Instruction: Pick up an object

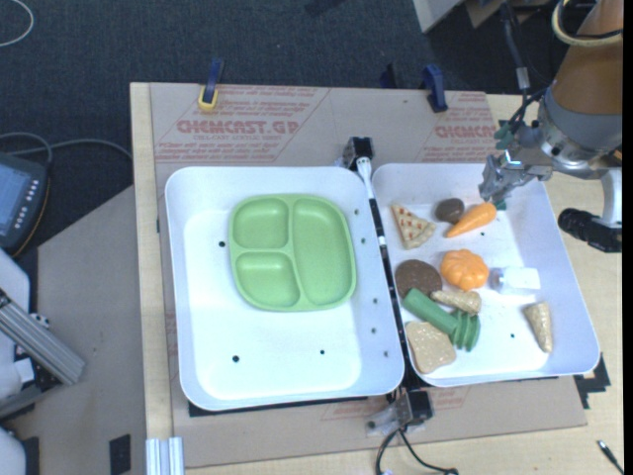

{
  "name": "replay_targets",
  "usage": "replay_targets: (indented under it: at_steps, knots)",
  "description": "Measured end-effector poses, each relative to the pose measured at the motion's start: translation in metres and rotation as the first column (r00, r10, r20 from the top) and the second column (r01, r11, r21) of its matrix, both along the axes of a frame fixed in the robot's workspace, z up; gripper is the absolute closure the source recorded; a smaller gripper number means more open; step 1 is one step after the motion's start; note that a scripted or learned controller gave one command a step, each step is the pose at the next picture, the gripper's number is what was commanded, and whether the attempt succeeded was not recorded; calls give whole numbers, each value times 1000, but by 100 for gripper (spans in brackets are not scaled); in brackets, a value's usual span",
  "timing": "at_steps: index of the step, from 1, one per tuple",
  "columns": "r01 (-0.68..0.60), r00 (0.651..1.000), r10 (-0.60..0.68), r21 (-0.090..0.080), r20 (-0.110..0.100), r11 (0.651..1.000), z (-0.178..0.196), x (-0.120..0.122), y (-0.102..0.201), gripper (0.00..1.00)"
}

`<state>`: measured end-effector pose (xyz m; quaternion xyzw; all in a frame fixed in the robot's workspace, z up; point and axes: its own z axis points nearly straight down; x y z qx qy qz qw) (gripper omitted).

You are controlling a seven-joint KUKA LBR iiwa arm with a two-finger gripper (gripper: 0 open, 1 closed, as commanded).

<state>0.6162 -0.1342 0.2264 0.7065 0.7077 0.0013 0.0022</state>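
The right bin (569, 295) holds toy food: an orange carrot (472, 219), a small brown piece (450, 209), a pizza slice (411, 226), an orange pumpkin (464, 268), a brown patty (417, 276), a green pod (441, 317), a bread slice (429, 345), a tan cone (540, 325) and a white piece (518, 280). My gripper (497, 188) hangs over the bin's far right part, just above and right of the carrot's thick end. I see nothing held in it.
The left bin (198, 344) carries a green divided plate (293, 251). A black bracket (358, 152) sits where the bins meet at the back. Clamps (209, 84) hold the cardboard base at the far edge. The arm's orange band (590, 77) rises at the right.
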Motion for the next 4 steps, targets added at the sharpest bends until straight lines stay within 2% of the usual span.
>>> replay_targets:
  at_steps: [1, 2, 4]
  knots:
    - [-3, 1000, 3, 5, -8, 1000, -5, -23, 59, 100]
    - [-3, 1000, 3, 4, -8, 1000, 1, -32, 94, 100]
    - [1, 1000, -1, 3, -7, 1000, 8, -38, 93, 100]
